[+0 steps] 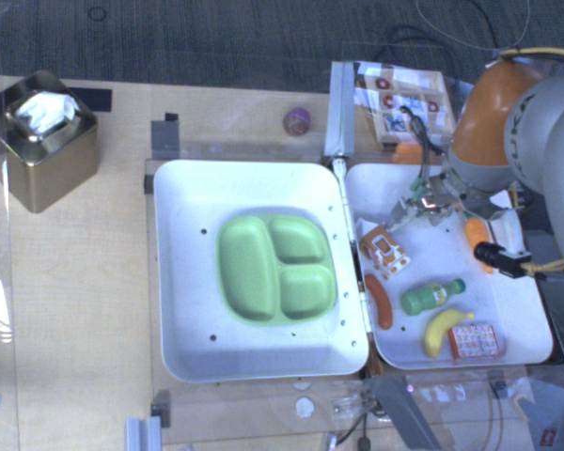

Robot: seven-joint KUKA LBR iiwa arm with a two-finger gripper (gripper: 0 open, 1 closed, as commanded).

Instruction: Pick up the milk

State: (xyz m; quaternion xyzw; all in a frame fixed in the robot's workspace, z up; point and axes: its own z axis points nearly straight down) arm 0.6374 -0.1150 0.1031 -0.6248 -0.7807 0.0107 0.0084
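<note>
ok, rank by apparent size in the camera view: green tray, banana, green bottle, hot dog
1. green tray, clearly largest.
2-4. green bottle, banana and hot dog look about alike in length; too close to rank.

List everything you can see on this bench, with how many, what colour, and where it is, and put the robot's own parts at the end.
white bins: 2, white, side by side mid-bench
divided plate: 1, green, in left bin
milk carton: 1, white and orange-brown, right bin, near its left wall
sausage: 1, red, right bin, below the carton
bottle: 1, green, lying in right bin
banana: 1, yellow, right bin, front
small box: 1, red and white, right bin, front corner
tissue box: 1, olive, bench far left
small ball: 1, purple, behind bins
arm: 1, grey and orange, from the right
gripper: 1, metallic, over right bin
</note>
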